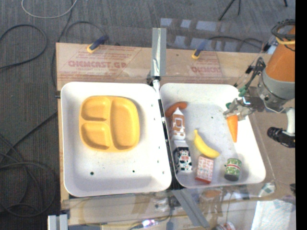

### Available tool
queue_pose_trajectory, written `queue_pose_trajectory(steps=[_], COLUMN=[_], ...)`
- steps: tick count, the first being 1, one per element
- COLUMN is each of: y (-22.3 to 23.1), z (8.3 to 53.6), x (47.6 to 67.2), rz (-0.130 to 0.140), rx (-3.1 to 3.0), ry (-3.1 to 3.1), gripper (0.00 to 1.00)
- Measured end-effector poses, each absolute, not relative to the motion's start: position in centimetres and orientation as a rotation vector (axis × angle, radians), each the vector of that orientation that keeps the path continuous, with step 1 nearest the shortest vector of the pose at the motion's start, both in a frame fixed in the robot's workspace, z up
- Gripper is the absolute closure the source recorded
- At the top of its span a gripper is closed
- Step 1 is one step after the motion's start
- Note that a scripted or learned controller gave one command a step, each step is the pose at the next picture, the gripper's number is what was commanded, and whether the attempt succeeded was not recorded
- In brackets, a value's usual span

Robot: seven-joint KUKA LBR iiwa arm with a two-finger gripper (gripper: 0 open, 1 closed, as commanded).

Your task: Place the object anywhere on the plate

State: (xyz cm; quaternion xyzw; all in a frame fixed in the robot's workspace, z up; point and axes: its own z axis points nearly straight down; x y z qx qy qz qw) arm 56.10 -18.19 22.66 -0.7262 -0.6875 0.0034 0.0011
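Object in hand: an orange carrot-shaped toy (232, 127), tapered end down, stands near the right wall of the right-hand shallow white bin (218, 91).
Gripper: the grey two-finger gripper (236, 110) sits right at the carrot's upper end; whether its fingers are apart, together or clamped on the toy cannot be told from this view.
Destination: a yellow plastic plate with three compartments (110, 122) lies in the left-hand shallow white bin (72, 166), well apart from the carrot.
Neighbours: a yellow toy banana (205, 145) lies just left of the carrot; a small green can (233, 168) is below it; a white bottle with an orange cap (178, 123), a black-and-white carton (182, 159) and a red-and-white packet (205, 169) stand further left.
Step judged: securing the carrot, transfer not yet done.
Recommendation: confirm a firm hold near the thick end before lifting; raise it straight up, clear of the banana and the divider between bins, then carry it left and lower over any compartment.
Risk: a tapered, smooth body may slip from a shallow pinch.
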Motion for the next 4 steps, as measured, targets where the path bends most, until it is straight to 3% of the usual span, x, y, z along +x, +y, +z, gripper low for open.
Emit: queue_pose_trajectory(steps=[1, 2, 3, 4], y=[-9.7, -2.8, -8.4, -6.5], z=[13.0, 18.3, 18.2, 19.0], x=[63.8, 63.6, 63.2, 60.5], rz=[0.005, 0.007, 0.007, 0.006], rx=[-2.085, -1.926, -1.735, -2.029], ry=[-2.345, -2.479, -2.616, -2.393], gripper=[1.00, 1.00, 1.00, 1.00])
